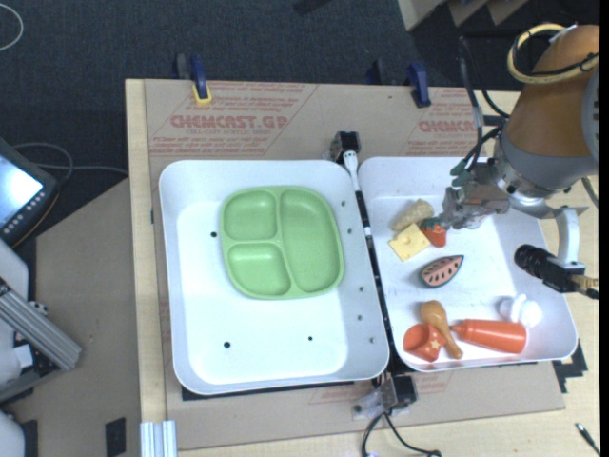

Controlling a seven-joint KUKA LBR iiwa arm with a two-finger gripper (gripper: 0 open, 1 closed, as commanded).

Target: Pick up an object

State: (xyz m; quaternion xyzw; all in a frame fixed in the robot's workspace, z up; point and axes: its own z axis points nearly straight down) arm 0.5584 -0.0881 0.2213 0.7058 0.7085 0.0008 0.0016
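My gripper (455, 209) hangs low over the upper middle of the right bin (547, 255). Just below and left of its tip lies a small red piece (437, 235), which looks to be touching it or nearly so. A tan piece (419, 209) and a yellow cheese wedge (409, 245) lie to the left of the gripper. Further toward the front are a watermelon slice (441, 270), a chicken drumstick (438, 322), a red tomato-like piece (417, 342), an orange-red carrot (491, 333) and a small white item (520, 307).
The left bin (190, 284) holds a green divided plate (283, 241). A black divider (366, 246) runs between the two bins. The arm's grey and orange body (552, 112) looms over the right bin's back right corner. A black fitting (547, 267) juts in at the right.
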